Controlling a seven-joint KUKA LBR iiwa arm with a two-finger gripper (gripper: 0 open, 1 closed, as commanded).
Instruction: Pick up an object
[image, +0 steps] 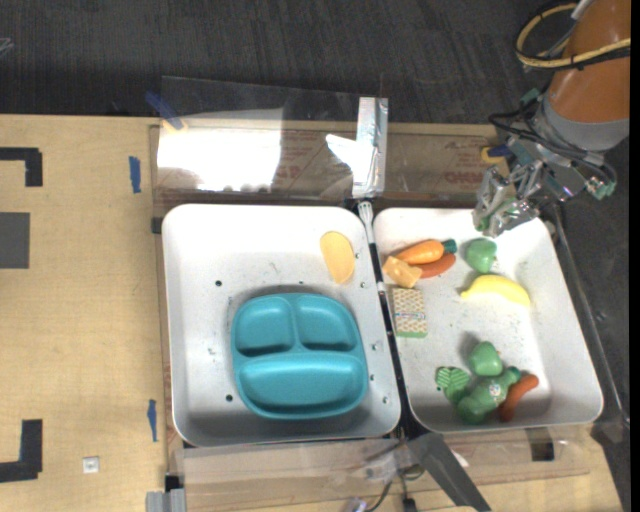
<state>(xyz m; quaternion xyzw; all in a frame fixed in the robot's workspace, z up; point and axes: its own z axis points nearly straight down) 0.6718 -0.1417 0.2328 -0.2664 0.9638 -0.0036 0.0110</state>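
Two white bins (185, 300) below; my gripper (497, 213), fingers' state unclear, hovers over the right bin's far rim, near green ball (481, 253), banana (495, 290)

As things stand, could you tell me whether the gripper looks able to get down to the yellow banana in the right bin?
Probably yes. The gripper hangs over the right bin's far edge, and the banana lies uncovered on the floor below. The green toy beside it sits close, so the fingers might bump it.
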